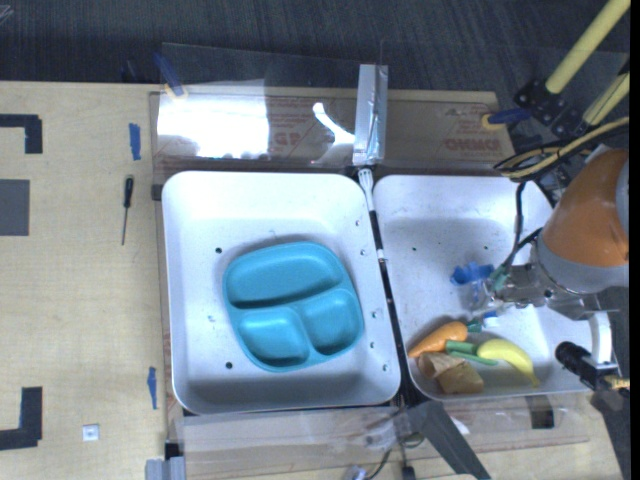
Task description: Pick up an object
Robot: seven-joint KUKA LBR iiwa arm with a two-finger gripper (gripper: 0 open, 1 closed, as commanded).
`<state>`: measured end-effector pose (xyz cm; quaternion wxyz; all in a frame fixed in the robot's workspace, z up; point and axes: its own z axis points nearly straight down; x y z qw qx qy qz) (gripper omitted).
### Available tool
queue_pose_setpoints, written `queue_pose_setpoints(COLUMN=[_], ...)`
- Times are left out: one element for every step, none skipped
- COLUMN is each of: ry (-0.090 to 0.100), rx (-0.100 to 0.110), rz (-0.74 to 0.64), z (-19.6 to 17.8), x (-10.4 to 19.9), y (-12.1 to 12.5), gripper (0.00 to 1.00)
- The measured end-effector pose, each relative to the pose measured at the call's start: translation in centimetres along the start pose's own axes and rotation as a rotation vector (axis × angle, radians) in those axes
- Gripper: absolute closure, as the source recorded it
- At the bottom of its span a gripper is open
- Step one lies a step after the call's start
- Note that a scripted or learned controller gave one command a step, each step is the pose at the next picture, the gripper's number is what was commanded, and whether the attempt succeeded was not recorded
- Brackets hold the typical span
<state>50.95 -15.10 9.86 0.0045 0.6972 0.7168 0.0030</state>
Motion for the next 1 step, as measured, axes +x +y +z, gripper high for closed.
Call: queue_pose_setpoints(ry=[0.003], rx=[0.003], rz=[0.003], z=[-12.10], x=[5.52], y=[4.11], gripper=[1.00])
